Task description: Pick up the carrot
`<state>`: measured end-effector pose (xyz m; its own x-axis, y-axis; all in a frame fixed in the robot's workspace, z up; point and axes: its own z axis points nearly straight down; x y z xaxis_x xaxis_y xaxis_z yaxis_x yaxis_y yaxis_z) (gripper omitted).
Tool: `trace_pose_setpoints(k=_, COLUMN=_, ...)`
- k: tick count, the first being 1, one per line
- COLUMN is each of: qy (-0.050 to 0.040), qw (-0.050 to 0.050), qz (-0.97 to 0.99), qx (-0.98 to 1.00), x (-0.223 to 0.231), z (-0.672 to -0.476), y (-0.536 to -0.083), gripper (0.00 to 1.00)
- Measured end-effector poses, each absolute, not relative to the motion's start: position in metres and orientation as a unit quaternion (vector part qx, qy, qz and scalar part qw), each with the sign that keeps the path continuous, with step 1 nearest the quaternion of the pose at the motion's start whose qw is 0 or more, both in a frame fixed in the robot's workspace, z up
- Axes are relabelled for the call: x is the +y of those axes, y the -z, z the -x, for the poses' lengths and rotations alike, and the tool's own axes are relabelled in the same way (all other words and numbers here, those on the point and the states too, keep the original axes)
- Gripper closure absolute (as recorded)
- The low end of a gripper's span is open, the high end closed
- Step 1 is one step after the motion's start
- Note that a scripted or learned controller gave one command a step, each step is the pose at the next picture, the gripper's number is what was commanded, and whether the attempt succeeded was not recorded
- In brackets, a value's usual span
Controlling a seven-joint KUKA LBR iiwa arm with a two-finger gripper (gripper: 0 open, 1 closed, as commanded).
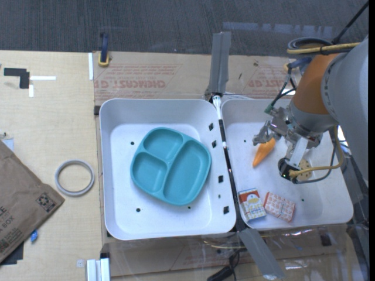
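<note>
Presently, an inventory of my reach, taken from above.

Carrot (263, 151): orange, tapered, lying tilted in the right bin (246, 113), thin end toward the divider; its thick end sits right against my gripper.

Gripper (270, 134): mine, low over the right bin at the carrot's upper end. One metal piece shows just left of the carrot top. Whether the carrot sits between my fingers or merely beside them I cannot tell.

Finger state: cannot tell; the wrist and cabling hide the gap.

Arm (313, 92): grey with orange band, reaching in over the right bin's far side.

Other contents, right bin: two small printed packets (252, 204) and (279, 206) near the front wall, apart from the carrot.

Left bin (111, 174): holds a teal divided plate (171, 165), well apart from my work.

Bench, outside the bins: a tape ring (74, 177) and a brown paper bag (23, 198) to the left.

Progress, by my judgement: approach done, gripper at the carrot. Lift not yet done; the carrot appears to rest on the bin floor.

Remaining: confirm a grip, then raise the carrot clear of the bin.
</note>
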<state>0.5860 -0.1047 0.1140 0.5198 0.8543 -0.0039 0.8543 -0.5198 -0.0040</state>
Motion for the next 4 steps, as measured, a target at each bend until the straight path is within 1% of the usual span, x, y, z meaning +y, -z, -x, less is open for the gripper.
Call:
trace_pose_setpoints(k=1, qy=-0.0016, qw=0.001, qz=0.786, qx=-0.618, x=-0.096, z=-0.593, y=-0.091, gripper=0.00)
trace_pose_setpoints(k=2, qy=-0.0022, qw=0.001, qz=0.787, qx=-0.617, x=-0.098, z=-0.593, y=-0.099, gripper=1.00)
trace_pose_setpoints(k=3, qy=-0.0030, qw=0.002, qz=0.787, qx=-0.616, x=-0.099, z=-0.593, y=-0.108, gripper=1.00)
trace_pose_setpoints(k=4, qy=-0.0011, qw=0.000, qz=0.712, qx=-0.703, x=-0.052, z=-0.520, y=-0.217, gripper=1.00)
